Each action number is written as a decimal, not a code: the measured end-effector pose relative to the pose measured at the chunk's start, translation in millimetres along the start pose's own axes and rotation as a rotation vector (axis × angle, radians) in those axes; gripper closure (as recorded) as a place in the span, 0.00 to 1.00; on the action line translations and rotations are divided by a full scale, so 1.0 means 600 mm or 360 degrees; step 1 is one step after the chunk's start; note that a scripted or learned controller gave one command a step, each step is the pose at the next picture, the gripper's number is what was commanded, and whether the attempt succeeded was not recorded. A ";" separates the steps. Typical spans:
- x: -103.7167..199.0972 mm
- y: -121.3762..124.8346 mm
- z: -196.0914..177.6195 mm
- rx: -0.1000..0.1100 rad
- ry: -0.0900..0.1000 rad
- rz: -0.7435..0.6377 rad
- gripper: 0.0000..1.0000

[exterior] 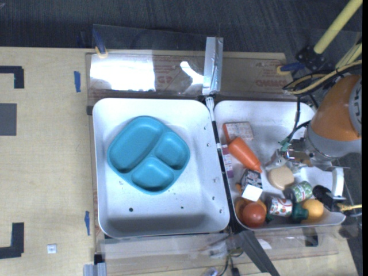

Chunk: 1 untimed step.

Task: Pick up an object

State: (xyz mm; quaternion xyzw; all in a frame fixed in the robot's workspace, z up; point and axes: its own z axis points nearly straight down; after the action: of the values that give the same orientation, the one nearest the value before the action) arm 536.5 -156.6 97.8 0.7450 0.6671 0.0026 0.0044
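Observation:
The right bin (270, 111) holds a pile of small items. An orange carrot (244, 153) lies slanted near its left wall, with a pink-labelled packet (238, 131) behind it. A tan round piece (280, 177) sits mid-bin, a red tomato (253, 213) at the front, and a small bottle with a green cap (286, 208) and an orange fruit (313, 208) beside it. The arm, with its orange band (339, 117), comes in from the right. My gripper (287, 153) hangs low over the bin, just above the tan piece and right of the carrot.
The left bin (115, 211) carries a blue divided plate (149, 152) in its middle. A clear plastic wall (149, 68) stands behind both bins. Yellow and black cables (322, 68) run at the back right. A black-and-white packet (251, 180) lies by the carrot.

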 end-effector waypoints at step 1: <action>-0.028 -0.042 -0.175 0.0007 0.0001 -0.0322 1.00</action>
State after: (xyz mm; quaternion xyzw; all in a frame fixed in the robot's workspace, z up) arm 508.6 -170.1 202.8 0.6737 0.7390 0.0010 0.0027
